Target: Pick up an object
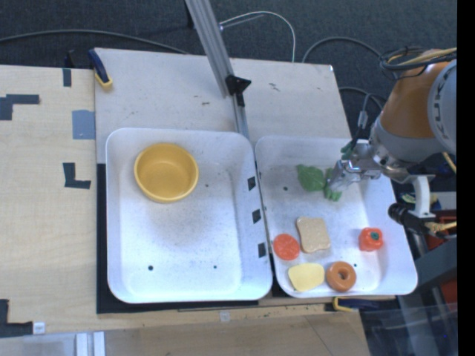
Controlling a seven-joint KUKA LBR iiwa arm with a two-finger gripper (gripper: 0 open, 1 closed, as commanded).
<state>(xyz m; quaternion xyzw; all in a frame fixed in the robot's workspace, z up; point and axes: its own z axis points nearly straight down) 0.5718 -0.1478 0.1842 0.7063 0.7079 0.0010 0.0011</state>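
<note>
My gripper (pixel 335 184) reaches down into the right bin (pixel 386 221) from the right, its tip at the right end of a green leafy toy (pixel 312 176) near the bin's back. In the front half of the bin lie a tan bread slice (pixel 313 233), a red tomato slice (pixel 286 246), a yellow piece (pixel 306 277), a brown doughnut (pixel 341 275) and a small red-orange fruit with a green top (pixel 370 239). The green toy rests on the bin floor beside the fingers.
A yellow bowl (pixel 165 170) stands in the back left of the left bin (pixel 185 258). A slanted metal pole (pixel 215 47) rises from the ridge between the bins. The arm's orange band (pixel 415 99) hangs over the right bin's far right corner.
</note>
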